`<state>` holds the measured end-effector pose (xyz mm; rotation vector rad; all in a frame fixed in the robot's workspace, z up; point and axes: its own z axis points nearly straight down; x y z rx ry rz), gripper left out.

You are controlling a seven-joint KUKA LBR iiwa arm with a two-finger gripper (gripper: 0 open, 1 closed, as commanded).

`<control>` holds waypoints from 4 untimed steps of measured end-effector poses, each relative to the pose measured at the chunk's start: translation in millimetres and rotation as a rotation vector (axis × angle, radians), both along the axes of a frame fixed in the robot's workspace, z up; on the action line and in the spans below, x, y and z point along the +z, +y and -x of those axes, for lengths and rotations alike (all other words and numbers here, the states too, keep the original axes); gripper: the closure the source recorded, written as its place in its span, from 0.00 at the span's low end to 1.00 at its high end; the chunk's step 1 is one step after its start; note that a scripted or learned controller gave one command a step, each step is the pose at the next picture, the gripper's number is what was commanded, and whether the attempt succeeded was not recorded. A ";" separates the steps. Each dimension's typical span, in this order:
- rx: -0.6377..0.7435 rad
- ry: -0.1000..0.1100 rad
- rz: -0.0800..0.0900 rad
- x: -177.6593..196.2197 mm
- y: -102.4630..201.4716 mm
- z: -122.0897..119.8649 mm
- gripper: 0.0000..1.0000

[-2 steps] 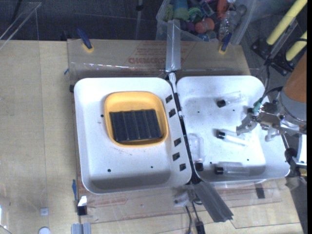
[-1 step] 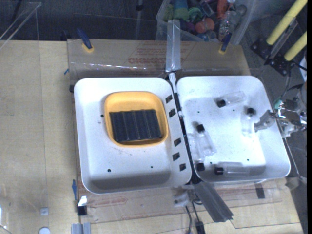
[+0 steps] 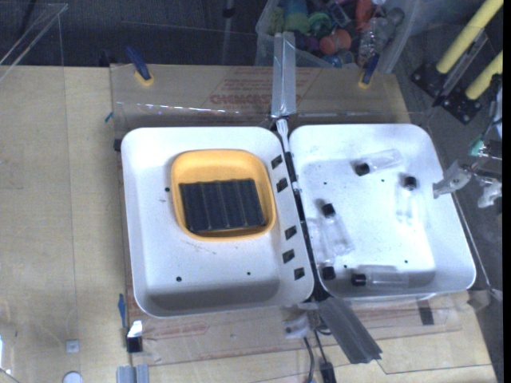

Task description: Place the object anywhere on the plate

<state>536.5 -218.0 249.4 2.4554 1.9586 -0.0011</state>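
A dark grey ridged rectangular object [image 3: 222, 204] lies flat on the yellow plate [image 3: 188, 168], covering most of its middle. The plate sits in the left white bin [image 3: 148, 238]. My gripper [image 3: 467, 187] hangs at the right rim of the right bin [image 3: 431, 250], far from the plate and the ridged object. Nothing shows in its grasp, and part of it is cut off at the view's edge.
Several clear tubes with black caps lie scattered in the right bin, such as one [image 3: 375, 163] at the back and one [image 3: 377, 278] at the front. A divider wall [image 3: 289, 206] with black clips separates the bins. A box of colourful toys [image 3: 331, 10] stands behind.
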 end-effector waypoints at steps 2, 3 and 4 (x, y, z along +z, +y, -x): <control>0.185 -0.002 0.001 186.1 4.7 56.0 0.00; 0.394 -0.001 0.001 185.9 -0.8 56.0 0.00; 0.674 -0.001 0.000 186.1 -5.0 56.1 0.00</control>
